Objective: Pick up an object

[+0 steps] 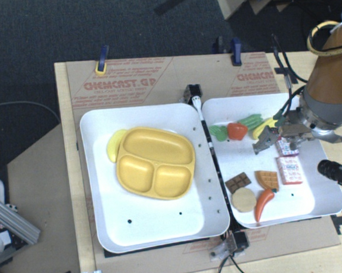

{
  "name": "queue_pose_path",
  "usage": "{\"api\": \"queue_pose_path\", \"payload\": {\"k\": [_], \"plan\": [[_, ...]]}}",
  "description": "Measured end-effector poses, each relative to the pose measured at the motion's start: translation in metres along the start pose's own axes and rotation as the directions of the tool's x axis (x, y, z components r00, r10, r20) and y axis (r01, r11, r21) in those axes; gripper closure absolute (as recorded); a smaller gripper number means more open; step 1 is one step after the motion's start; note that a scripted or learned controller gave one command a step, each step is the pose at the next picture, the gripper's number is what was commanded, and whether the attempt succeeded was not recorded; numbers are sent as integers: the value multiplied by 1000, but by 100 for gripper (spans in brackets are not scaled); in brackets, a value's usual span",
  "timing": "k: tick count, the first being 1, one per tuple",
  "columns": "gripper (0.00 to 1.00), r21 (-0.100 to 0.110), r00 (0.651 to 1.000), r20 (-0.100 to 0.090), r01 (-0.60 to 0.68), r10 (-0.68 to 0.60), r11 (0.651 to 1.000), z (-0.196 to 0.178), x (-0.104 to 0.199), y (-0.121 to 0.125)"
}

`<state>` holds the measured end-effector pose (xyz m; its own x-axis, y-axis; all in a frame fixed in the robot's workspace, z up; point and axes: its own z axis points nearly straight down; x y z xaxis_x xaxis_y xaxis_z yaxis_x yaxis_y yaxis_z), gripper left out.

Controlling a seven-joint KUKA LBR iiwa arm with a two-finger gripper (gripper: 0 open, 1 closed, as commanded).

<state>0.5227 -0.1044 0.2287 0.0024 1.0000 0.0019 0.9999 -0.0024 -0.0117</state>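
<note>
The gripper hovers low in the right bin, near the tomato; its jaw state I cannot tell. This looks like the approach step; next it needs a descent onto one object.

A single fixed camera is mounted above the desk and looks down at a slant. Its field covers both white bins, the left bin and the right bin, at moderate range. The arm enters from the right edge.

Bright, even overhead light; soft faint shadows under tray. Mild glare on white bins. Slightly soft focus, dark floor underexposed.
</note>
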Motion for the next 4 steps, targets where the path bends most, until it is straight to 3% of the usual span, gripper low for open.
{"api": "queue_pose_path", "payload": {"k": [1,3,4], "plan": [[0,-12,1000,2,2,-2,1000,-6,0,2],[0,-2,1000,-1,2,-2,1000,119,-1,-11],[0,-17,1000,3,1,-1,1000,139,-3,-8]]}}
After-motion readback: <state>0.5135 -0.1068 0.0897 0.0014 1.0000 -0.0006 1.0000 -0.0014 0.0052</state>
